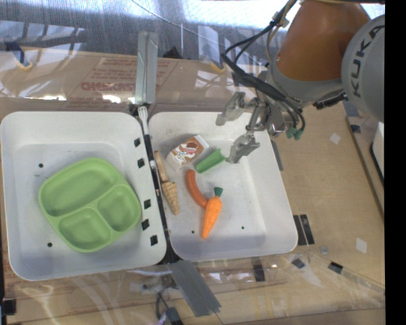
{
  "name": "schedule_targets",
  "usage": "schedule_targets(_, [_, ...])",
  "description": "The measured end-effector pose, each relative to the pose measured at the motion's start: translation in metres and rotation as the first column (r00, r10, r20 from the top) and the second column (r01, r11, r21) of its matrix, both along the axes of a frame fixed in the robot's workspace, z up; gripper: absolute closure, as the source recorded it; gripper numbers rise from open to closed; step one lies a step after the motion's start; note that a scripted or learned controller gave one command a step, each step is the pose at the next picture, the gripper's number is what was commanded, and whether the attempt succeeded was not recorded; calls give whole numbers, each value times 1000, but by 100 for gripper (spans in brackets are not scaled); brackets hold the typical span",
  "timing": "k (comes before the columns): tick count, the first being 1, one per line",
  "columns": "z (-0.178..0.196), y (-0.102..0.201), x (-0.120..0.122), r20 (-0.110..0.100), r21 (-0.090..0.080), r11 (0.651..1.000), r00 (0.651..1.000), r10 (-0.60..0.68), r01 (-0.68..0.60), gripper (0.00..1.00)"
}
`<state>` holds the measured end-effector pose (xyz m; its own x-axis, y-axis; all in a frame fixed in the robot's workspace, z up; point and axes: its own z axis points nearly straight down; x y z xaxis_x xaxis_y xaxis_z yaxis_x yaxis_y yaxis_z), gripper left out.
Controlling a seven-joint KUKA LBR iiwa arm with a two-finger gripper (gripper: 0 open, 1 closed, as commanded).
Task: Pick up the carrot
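**Operator:** I have the carrot [212,216] in the right bin [274,225]; it is orange, tapered, with a small green top; it lies tilted, green end up toward the middle of the bin, point down toward the near wall; nothing is holding it.

**Colleague:** What sits next to it?

**Operator:** A red-orange sausage [195,187] just to its left, curved, its lower end close to the carrot's green top; whether they touch I cannot tell; further left a tan corn cob [170,196] and a pale stick-like piece [162,166] lie along the bin's left wall; above them a small printed carton [187,150] and a green block [209,160].

**Colleague:** And the gripper?

**Operator:** The gripper [234,128] hangs over the far right part of that bin, well apart from the carrot; I see its two fingers spread, one near the far rim, one beside the green block; nothing is between them.

**Colleague:** Anything unclear?

**Operator:** The wrist is a tangle of cables and grey metal, so the finger bases are hard to make out; the arm [325,36] is cut off at the frame's right; the carton's print is too small to read; the left bin [17,181] holds a green divided plate [89,203].
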<state>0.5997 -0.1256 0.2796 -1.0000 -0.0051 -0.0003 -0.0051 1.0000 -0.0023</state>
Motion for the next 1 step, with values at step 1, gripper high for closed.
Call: schedule_targets(1, [-126, -24, -38, -10, 5, 995, 995, 104, -103, 0])
